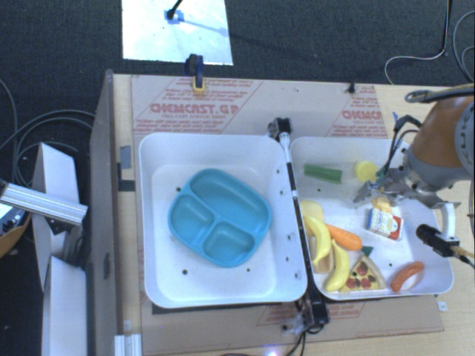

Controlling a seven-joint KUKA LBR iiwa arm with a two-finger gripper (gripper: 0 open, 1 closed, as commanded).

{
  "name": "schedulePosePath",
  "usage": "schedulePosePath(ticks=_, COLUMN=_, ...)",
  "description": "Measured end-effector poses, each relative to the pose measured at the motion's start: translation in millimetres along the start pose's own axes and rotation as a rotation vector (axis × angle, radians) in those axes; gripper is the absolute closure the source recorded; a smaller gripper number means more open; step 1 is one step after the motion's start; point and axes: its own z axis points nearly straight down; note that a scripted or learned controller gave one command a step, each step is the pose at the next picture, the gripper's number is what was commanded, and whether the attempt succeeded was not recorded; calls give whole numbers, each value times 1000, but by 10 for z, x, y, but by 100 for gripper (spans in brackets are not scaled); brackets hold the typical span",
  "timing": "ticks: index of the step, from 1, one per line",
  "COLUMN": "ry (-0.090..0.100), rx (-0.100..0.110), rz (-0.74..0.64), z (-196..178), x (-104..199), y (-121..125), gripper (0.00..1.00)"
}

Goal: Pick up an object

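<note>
Toys: two bananas (326, 247), perhaps one carrot (344, 236)

Left white bin (159, 199) has a blue three-compartment plate (219, 216) sitting mid-bin. Bins rest on a brown protective sheet printed CHEMCAST GP (194, 110). Black-and-yellow clamp (196, 71) on the bench edge at 12 o'clock. Silver aluminium extrusion (43, 203) at 9 o'clock, cables (44, 128) just above it.
</note>
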Motion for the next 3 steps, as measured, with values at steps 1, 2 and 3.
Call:
schedulePosePath(ticks=1, ry=0, rx=-3, rz=-2, z=-109, x=5, y=19, gripper=100)
schedulePosePath(ticks=2, ry=3, rx=-4, rz=-11, z=-711, x=621, y=266, gripper=100)
schedulePosePath(ticks=3, ry=3, rx=2, rz=-4, z=-674, x=580, y=240, gripper=0)
